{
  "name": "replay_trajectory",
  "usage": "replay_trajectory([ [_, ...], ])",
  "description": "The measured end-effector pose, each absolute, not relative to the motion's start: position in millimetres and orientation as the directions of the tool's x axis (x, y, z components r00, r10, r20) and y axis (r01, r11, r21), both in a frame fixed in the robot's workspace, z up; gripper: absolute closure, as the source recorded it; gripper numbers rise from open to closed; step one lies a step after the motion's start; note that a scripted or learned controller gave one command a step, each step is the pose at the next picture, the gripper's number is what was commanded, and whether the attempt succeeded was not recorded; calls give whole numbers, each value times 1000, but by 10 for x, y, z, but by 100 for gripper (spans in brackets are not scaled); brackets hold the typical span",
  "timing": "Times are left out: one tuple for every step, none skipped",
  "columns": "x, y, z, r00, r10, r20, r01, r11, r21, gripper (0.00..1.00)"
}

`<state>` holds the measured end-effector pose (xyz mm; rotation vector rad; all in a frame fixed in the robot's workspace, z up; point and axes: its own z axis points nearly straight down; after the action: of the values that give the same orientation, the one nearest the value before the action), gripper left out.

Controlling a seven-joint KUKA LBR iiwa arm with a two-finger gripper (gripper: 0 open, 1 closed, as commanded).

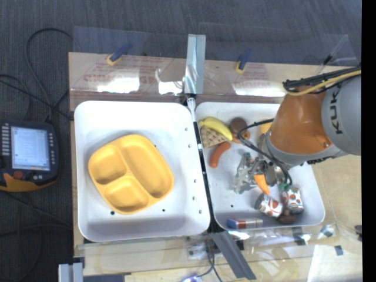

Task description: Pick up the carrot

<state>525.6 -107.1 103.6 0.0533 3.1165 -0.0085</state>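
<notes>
Camera view looks down on two white bins on the bench (117, 63): the left bin (88, 216) carries a yellow divided plate (130, 172), and the right bin (223, 216) carries a scatter of toy food. The arm (311, 128) reaches in from the right of the frame and hangs over the right bin, with the hand (254, 174) low among the items at the bin's middle. The carrot (262, 184), a small orange piece, lies right beside the hand's lower right edge, seemingly touching the metal; whether it sits between the grasping parts I cannot tell, nor how wide the hand stands. Near it lie a red-and-white can (292, 198) toward lower right, a sausage (220, 153) to the left, and a banana (215, 126) at the bin's upper left. By my judgement the step in hand is the grasp itself. The next move calls for closing squarely on the carrot, then a straight lift clear of the can.
</notes>
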Motion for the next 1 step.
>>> replay_trajectory([
  [4867, -615, 2590, -982, 190, -12, 190, 982, 1, 100],
])
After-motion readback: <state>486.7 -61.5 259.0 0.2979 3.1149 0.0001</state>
